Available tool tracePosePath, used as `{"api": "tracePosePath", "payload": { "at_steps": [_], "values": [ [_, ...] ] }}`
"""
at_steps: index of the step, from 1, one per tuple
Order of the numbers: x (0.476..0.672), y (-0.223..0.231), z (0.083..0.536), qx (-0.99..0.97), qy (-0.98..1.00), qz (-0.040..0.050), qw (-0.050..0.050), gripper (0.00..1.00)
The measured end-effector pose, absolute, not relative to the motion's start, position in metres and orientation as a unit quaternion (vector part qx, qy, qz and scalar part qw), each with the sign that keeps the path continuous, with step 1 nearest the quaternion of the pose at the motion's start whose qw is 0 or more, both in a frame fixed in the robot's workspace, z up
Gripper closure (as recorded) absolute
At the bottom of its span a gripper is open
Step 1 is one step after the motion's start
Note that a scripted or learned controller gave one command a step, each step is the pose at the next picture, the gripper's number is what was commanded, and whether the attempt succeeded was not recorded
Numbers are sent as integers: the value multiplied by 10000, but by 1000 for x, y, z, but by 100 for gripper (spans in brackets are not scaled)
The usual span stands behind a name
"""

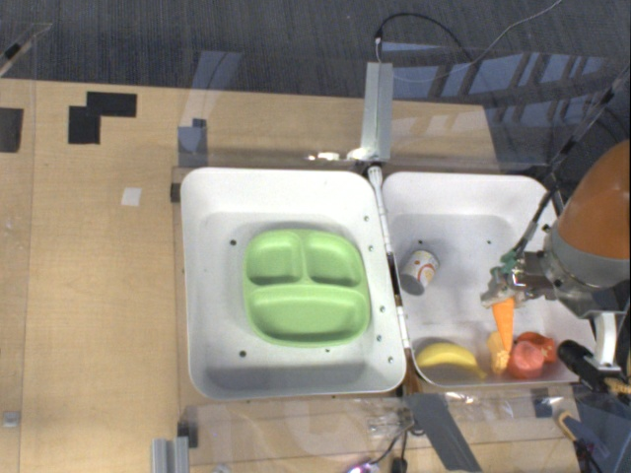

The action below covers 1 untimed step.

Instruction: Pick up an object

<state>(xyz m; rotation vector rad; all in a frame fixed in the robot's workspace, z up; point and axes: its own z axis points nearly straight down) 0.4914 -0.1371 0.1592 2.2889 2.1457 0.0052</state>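
Two shallow white bins sit side by side on the wooden bench [89,294]. The left bin [202,264] carries a green divided plate [306,286] lying flat in its middle, with two small compartments toward the far edge and one long compartment toward the near edge. The right bin [463,200] carries the loose things. A small cup [419,270] with a printed side lies tipped over close to the bin's left wall, about halfway between the far and near edges. A banana [450,358] lies along the near edge, toward the near left corner. An orange carrot [502,333] stands at a slant just beside the banana's right end, its thick end up toward the gripper and its tip down by the near edge. A red apple [532,355] sits touching or just beside the carrot, close to the near right corner. The arm [596,230] reaches in over the right edge of this bin, and its gripper [513,282] hangs right above the carrot's upper end, near the right wall. The gripper's small metal parts crowd together in the view, so whether it is spread or closed, and whether it has the carrot, cannot be told. A black cable [424,28] loops across the dark floor beyond the bench's far edge.
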Motion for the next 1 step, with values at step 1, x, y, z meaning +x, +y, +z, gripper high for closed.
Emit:
{"api": "tracePosePath", "payload": {
  "at_steps": [1],
  "values": [
    [546, -71, 185, 7398, 6729, 17, 12, 100]
  ]
}}
